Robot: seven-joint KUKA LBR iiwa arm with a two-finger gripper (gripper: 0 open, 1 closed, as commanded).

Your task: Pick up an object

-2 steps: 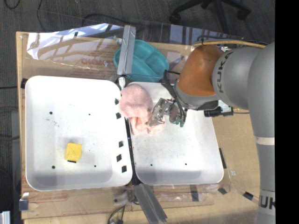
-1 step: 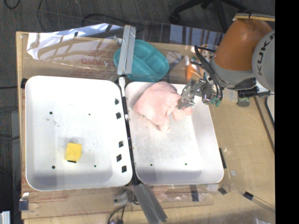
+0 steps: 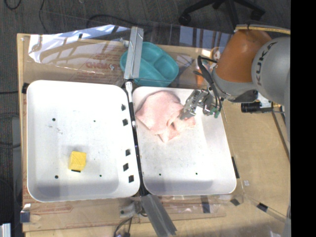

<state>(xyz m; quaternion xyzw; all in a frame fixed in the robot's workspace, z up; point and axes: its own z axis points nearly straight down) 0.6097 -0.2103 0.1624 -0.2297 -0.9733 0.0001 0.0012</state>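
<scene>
A crumpled pink cloth point(image 3: 159, 112) lies in the back half of the right bin point(image 3: 197, 174). My gripper point(image 3: 200, 109) hangs low over that bin at the cloth's right edge. It looks open, with one finger point(image 3: 188, 110) touching the cloth's right side and the other finger point(image 3: 212, 110) over bare bin floor. Nothing sits between the fingers. A small yellow block point(image 3: 77, 161) rests on the floor of the left bin point(image 3: 49, 102), toward its front.
A teal moulded tray point(image 3: 153, 65) stands behind the bins, beside a metal bar point(image 3: 132, 53). Clear plastic sheeting point(image 3: 69, 46) covers the bench at the back left. The arm's orange band point(image 3: 237, 58) and grey body loom over the right bin's back right corner.
</scene>
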